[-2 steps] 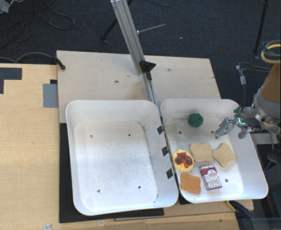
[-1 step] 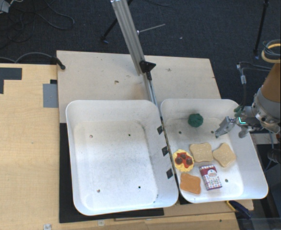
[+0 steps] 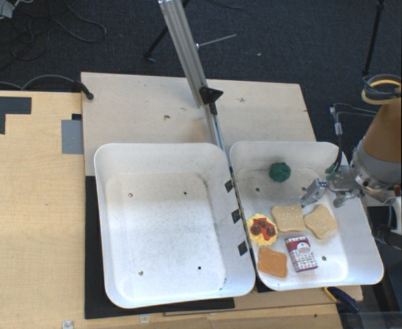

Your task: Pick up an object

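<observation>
Pale wooden board (image 3: 256, 115) under both bins, taken as landmark. Rising from its middle toward the far edge and beyond, a slanted aluminium rail (image 3: 186, 50) with a black bracket (image 3: 210, 95). Left of the board, touching it, a light wood tabletop (image 3: 29, 211) bearing dark blue patches (image 3: 5, 112) and a grey patch (image 3: 71, 136). Beyond the board, dark carpet (image 3: 290, 26) strewn with black cables (image 3: 64, 12).
</observation>
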Tool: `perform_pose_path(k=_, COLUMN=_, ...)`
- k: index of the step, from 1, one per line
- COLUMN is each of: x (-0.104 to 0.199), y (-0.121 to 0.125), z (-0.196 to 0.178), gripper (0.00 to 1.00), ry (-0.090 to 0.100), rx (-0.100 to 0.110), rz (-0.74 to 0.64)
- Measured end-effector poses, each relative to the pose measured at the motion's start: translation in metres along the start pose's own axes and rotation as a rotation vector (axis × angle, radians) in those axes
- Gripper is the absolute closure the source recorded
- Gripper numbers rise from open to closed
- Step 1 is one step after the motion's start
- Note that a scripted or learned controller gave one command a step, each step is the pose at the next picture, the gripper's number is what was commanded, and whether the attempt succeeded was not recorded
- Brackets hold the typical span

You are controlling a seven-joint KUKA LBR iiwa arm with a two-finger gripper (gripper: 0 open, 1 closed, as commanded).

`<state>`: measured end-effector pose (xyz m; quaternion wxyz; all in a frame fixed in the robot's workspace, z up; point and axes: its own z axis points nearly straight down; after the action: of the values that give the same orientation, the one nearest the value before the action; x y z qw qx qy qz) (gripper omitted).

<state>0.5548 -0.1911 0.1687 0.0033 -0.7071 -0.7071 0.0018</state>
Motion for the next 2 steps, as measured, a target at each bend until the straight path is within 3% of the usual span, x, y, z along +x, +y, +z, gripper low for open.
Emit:
perform_pose_path(k=1, x=-0.003, y=-0.010, z=0.051, gripper=0.00, ry=0.001, rx=0.001, rz=0.001)
perform_pose_path(k=2, x=-0.004, y=-0.007, z=0.072, gripper=0.00, ry=-0.002, rx=-0.011, rz=0.001)
